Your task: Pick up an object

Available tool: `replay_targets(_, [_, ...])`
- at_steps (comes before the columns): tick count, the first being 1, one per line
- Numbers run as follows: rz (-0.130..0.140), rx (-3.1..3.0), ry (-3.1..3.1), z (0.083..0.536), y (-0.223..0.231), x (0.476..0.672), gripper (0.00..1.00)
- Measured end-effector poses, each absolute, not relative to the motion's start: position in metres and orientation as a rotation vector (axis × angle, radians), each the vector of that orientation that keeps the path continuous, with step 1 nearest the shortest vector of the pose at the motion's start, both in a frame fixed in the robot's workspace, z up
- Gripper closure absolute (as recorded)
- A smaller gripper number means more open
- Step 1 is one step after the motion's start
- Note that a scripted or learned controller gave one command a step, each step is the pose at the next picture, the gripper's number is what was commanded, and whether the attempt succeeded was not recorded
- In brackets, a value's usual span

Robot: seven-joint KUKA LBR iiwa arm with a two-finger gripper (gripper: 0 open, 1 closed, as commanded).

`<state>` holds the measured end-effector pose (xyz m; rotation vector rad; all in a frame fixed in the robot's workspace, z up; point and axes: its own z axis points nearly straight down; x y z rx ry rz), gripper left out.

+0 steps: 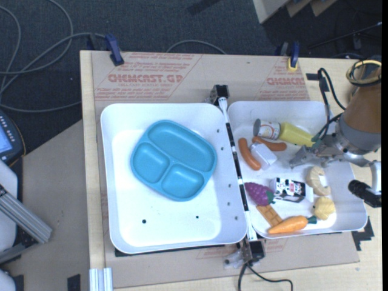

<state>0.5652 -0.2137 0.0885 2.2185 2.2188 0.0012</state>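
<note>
Tool [306, 156] above right bin [242, 111]

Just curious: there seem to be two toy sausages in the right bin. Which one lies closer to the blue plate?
The sausage lying lengthwise along the bin's left wall. The other sausage lies crosswise, farther right, under the yellow bottle.

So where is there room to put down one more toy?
The left bin has bare floor all along its front edge, below the blue plate, and a strip along its left wall. The right bin is crowded: bottle, sausages, grapes and carrot fill it, with the arm over its right side.
</note>
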Motion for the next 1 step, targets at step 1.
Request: replay_targets(1, [0.005,2.210,2.226,0.0847,-0.1579,0.6332,0.00])
